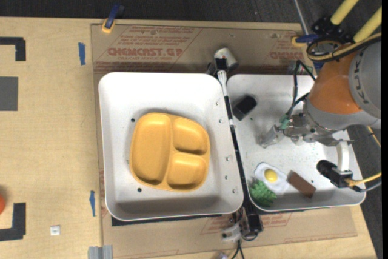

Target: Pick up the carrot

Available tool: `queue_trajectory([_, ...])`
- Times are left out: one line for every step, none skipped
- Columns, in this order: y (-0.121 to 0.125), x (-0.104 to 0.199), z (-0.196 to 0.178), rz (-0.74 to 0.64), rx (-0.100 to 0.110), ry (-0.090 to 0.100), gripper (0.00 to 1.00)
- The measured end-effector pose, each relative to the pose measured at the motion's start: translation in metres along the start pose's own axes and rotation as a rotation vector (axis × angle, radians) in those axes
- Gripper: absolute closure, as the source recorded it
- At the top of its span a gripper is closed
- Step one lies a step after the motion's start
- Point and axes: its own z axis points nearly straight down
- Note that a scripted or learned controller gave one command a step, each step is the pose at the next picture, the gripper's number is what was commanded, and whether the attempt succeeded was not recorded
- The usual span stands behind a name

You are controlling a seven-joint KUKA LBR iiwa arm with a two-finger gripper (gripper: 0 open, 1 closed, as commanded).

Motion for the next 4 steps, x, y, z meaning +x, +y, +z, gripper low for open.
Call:
queue_trajectory([0.001, 0.001, -0.01, 0.001, -0.002, 0.001, 1.0])
queue_trajectory([-0.04, 0.013, -0.001, -0.26, -0.005, -0.002, 1.0])
queue_trajectory([-0.034, -0.024, -0.001, -0.597, -0.005, -0.004, 1.0])
queue_trajectory([-0.06, 0.024, -0.028, -0.529, 0.003, 0.002, 1.0])
